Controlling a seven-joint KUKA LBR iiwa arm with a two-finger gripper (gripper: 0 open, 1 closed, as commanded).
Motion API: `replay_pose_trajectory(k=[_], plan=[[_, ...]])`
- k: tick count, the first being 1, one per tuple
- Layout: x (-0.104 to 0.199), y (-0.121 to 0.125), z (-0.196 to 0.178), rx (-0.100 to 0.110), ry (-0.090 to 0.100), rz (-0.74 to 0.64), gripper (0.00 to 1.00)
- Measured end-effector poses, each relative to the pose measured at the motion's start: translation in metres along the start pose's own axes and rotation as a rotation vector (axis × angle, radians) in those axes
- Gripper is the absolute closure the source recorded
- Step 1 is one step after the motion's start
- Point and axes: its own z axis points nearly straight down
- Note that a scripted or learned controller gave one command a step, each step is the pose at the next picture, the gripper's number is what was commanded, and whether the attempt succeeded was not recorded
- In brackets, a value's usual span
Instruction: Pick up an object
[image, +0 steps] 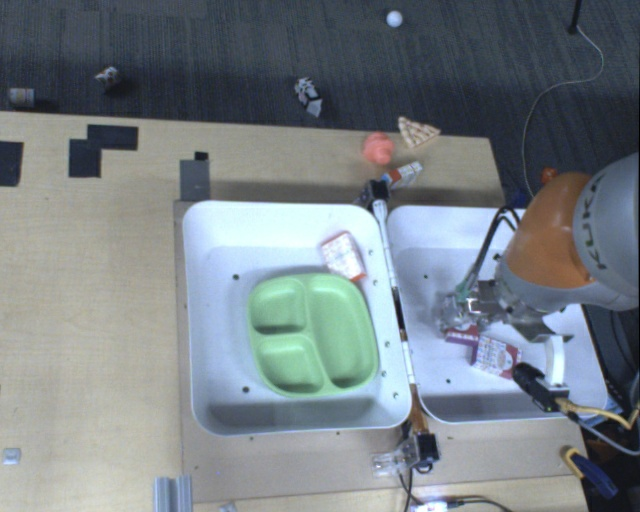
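My gripper reaches down into the right bin, near its middle left. A small dark maroon thing lies right under and beside the gripper tip. Just to its right lies a red and white packet on the bin floor. The arm's orange band hangs over the bin's right side and hides part of it. In the left bin sits a green divided plate, with another red and white packet at its far right corner.
Behind the bins on the bench lie a pink ball, a pizza-slice toy and a small red and white tube. The ridge between the two bins runs close to the gripper's left.
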Motion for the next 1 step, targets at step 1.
replay_pose_trajectory(k=[1], plan=[[0.0515, -0.0443, -0.0871, 0.011, 0.003, -0.001, 1.00]])
